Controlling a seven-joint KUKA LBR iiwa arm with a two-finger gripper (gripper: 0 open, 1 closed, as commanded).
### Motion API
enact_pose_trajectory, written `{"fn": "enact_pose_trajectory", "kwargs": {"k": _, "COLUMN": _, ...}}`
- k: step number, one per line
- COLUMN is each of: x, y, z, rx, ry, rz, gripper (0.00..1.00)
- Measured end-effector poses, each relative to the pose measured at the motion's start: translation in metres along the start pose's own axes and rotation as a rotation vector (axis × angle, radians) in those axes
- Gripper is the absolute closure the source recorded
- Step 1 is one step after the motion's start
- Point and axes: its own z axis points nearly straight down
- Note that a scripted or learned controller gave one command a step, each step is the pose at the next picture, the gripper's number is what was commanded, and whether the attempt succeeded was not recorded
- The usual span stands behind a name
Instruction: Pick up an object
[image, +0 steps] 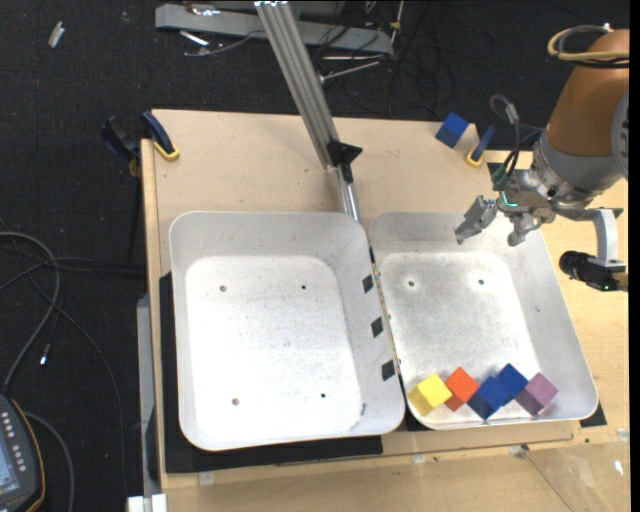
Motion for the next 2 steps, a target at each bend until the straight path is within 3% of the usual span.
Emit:
{"fn": "enact_pose_trajectory", "kwargs": {"k": 1, "x": 0.039, "y": -0.032, "z": 0.109, "rx": 0.01, "ry": 0.003, "rz": -0.001, "gripper": 0.0}}
{"fn": "enact_pose_trajectory", "kwargs": {"k": 2, "x": -0.018, "y": 0.024, "z": 0.141, "rx": -0.003, "ry": -0.003, "rz": 0.005, "gripper": 0.0}}
